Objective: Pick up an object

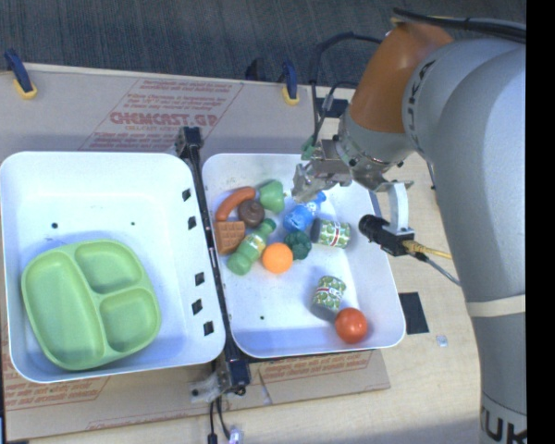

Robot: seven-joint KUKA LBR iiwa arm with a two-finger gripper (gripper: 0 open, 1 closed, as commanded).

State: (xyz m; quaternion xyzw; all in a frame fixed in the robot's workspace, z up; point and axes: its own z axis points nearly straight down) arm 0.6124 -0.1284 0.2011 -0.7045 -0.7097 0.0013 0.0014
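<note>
My gripper [307,189] hangs low over the back of the right bin [381,276], directly above a blue object [300,216] and beside a light green item [272,195]. Nothing shows between its fingers. Clustered below it lie a sausage [233,201], a brown round piece [251,213], a waffle-like cracker [229,237], a green bottle [247,251], an orange ball [277,258], a dark green piece [299,244] and a small can [332,234]. Nearer the front sit another can [328,295] and a red tomato [351,326].
The left bin [37,174] holds a green divided tray [90,302]. A black divider [199,225] runs between the bins. The grey arm with its orange band [388,72] fills the right side, with a black fitting [381,233] over the right bin's rim.
</note>
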